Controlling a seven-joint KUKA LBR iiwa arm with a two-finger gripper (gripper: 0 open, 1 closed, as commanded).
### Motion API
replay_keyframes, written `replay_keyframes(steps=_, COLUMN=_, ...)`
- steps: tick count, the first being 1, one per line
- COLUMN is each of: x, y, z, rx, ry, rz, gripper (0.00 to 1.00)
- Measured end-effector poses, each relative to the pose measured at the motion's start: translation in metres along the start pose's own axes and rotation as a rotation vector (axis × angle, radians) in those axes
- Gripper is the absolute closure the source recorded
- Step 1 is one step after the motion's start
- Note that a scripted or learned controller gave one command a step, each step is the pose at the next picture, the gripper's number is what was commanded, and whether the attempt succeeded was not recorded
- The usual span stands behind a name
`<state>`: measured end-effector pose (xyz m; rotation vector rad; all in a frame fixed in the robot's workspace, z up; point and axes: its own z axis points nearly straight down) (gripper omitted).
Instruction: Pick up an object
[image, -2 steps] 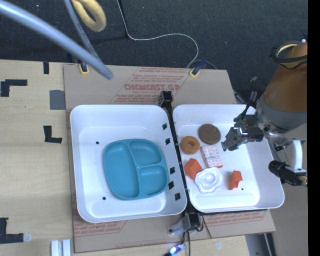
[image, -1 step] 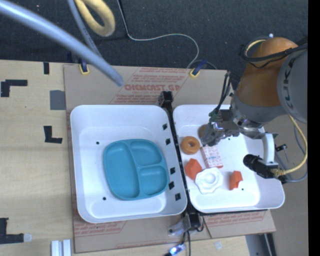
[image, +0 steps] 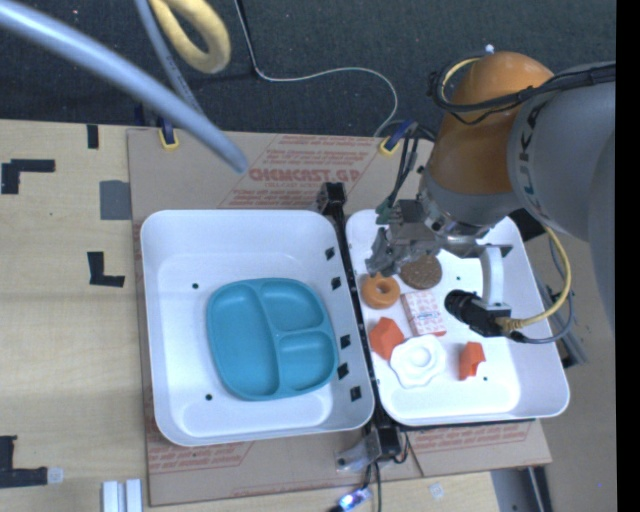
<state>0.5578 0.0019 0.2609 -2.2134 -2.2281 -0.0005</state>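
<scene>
In the right bin lie a tan doughnut, a brown round cookie, a small white packet with red print, an orange wedge, a white flower-shaped piece and a small orange block. My gripper hangs low over the bin's upper left part, just above the doughnut and beside the cookie. The wrist's grey body hides the fingertips. Nothing shows held.
The left bin holds a teal divided plate. A black part of the arm with a yellow cable lies over the right bin's middle. The orange-banded arm covers the bin's upper right.
</scene>
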Motion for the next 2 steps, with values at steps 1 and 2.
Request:
replay_keyframes(steps=1, x=0.043, y=0.013, z=0.008, rx=0.001, ry=-0.001, rz=0.001, gripper=1.0)
replay_keyframes(steps=2, x=0.099, y=0.038, z=0.023, rx=0.001, ry=-0.001, rz=0.0, gripper=1.0)
